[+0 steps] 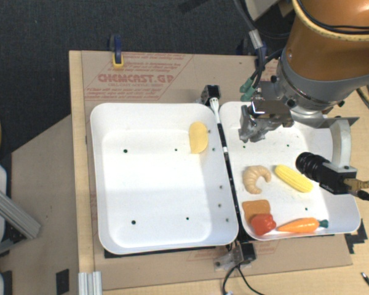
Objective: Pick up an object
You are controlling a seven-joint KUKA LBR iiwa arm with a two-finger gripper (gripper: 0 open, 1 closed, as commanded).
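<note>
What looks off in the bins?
Nothing spilled or damaged. One yellow piece lies alone in the left bin, against its right wall. The croissant, corn, carrot and tomato sit in the right bin.

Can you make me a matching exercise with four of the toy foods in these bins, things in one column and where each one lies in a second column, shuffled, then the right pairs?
Things:
1. croissant
2. corn cob
3. carrot
4. pale yellow piece

Places:
A. near edge of the right bin, right of the tomato
B. far right part of the left bin
C. middle of the right bin, nearer the divider
D. middle of the right bin, beside the black fitting

Pairs: 1-C, 2-D, 3-A, 4-B
</note>
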